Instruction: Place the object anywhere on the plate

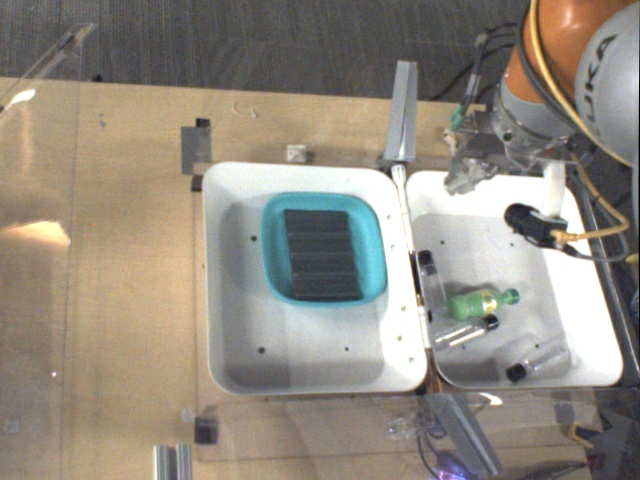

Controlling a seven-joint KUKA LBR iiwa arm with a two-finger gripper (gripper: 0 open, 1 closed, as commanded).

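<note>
Wide wooden worktop (100, 268) under me, bare wood running out to the left and along the front. On it, two white bins side by side, their inner walls touching down the middle. The left bin (235, 358) carries the turquoise plate (372, 258), a rounded rectangle set toward the back and right of that bin, with a dark ribbed insert (320, 255) filling its centre. White floor lies open in front of the plate and in a strip along its left.

My arm (580, 38) comes in at the top right, orange and grey, hanging over the back edge of the right bin (590, 368). My tool (468, 173) sits over that bin's back-left corner, close to the rim; I cannot tell if it is clenched or released from here.

In the right bin, the green bottle (482, 302) lies on its side near the middle, neck pointing right. Just in front of it, a slim clear tube with a dark tip (462, 332). A clear vial with a black cap (535, 360) lies near the front right corner. A thin dark-ended piece (428, 268) lies along the left wall. The back of this bin floor is open white.
</note>
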